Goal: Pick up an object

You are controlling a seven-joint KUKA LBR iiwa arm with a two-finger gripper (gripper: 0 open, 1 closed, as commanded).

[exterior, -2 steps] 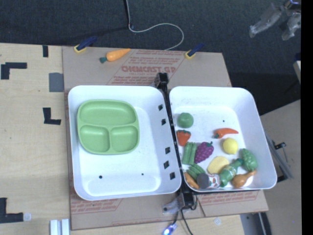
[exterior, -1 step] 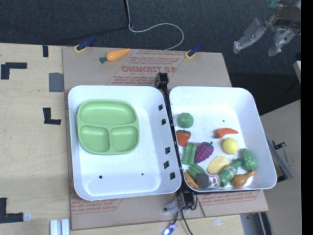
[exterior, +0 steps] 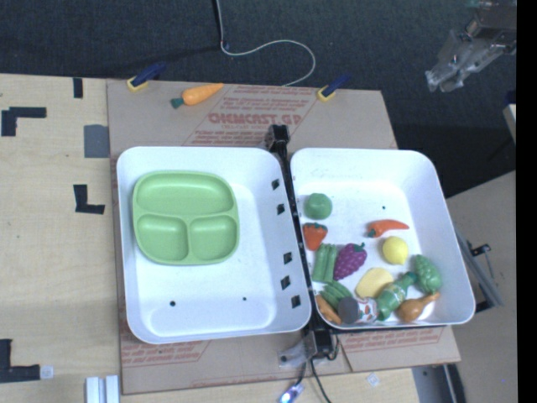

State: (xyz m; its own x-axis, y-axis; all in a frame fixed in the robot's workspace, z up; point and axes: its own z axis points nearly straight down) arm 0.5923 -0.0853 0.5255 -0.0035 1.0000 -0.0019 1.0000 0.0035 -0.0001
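Observation:
The right white bin (exterior: 361, 179) holds several toy foods. Among them are a green ball (exterior: 317, 205), a red chili (exterior: 387, 226), a yellow lemon (exterior: 394, 249), purple grapes (exterior: 350, 259) and a green broccoli (exterior: 425, 272). They crowd the bin's near half. My gripper (exterior: 453, 67) hangs high over the dark floor at the top right, well away from both bins and far beyond the toys. Nothing shows in it.
The left bin (exterior: 252, 296) carries a green divided plate (exterior: 185, 218). A toy carrot (exterior: 195, 96) lies on the cardboard behind the bins. A white cable (exterior: 252, 50) loops at the back, and yellow-blue clamps (exterior: 147, 75) hold the cardboard's far edge.

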